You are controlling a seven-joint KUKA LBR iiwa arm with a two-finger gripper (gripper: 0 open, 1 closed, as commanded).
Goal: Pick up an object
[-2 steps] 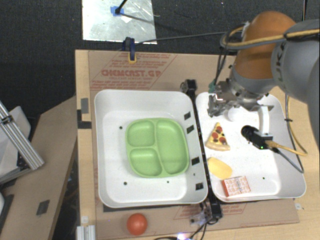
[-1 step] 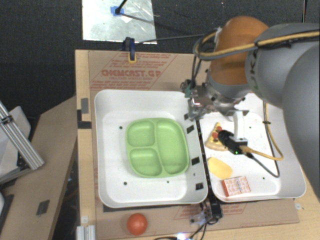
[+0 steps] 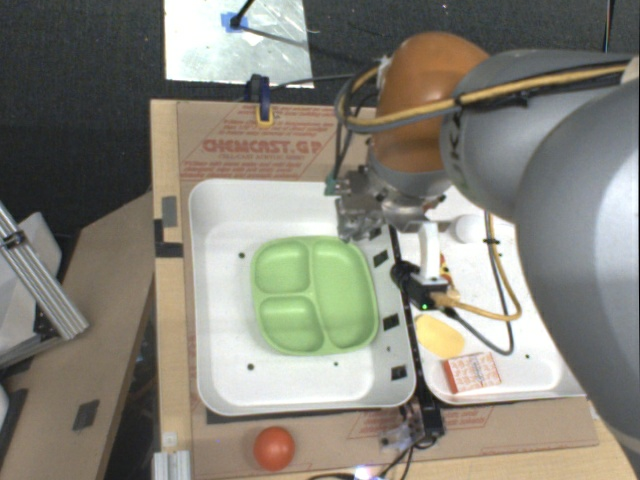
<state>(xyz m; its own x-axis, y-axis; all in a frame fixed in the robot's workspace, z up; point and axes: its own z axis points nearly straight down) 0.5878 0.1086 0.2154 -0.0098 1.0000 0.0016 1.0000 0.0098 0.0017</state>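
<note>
Green plastic tray (image 3: 314, 294) in left bin (image 3: 215, 208): judged light, stiff, slick; best taken by raised rim. Gripper (image 3: 360, 218) above far rim; opening cannot be told.

Plastics, card and metal under the arm

The green tray (image 3: 312, 294) looks like smooth, slightly glossy plastic, lying in a matt white plastic bin (image 3: 222, 268). The counter (image 3: 250, 138) is covered in brown printed cardboard, dull and flat. The arm's orange band (image 3: 425, 88) shines like polished plastic above a satin grey casing. A crinkled silvery sheet (image 3: 235, 23) looks like foil or film. The rail (image 3: 40, 278) at left is bare ribbed metal. The orange ball (image 3: 273, 447) appears smooth.
</note>
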